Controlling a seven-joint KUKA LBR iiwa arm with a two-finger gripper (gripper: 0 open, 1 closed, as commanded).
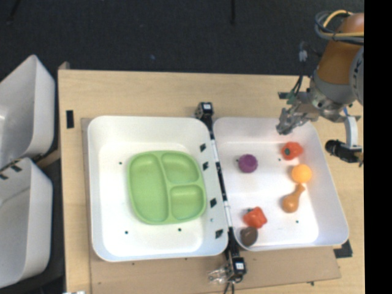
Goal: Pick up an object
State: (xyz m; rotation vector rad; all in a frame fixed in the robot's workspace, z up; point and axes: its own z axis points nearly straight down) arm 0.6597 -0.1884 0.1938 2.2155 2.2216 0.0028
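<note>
Pincer [286,126] hangs over the far edge of the right bin [318,228], on the grey arm [334,66] that reaches in from the right; whether it is apart or together I cannot tell, and nothing shows in its grip. Just near of it, toward the right, lies a red-orange tomato-like piece [292,150]. Nearer again sit an orange ball [301,174] and, just beside it, an orange gourd-shaped piece [292,199]. A purple round piece [247,163] rests left of the tomato, apart from the rest. At the bin's near left corner are a red pepper-like piece [255,217] and a dark brown piece [248,236], close together. The left bin [107,237] holds a green divided plate [166,185] lying flat in its middle. Both bins sit side by side on the tan surface [141,90].
</note>
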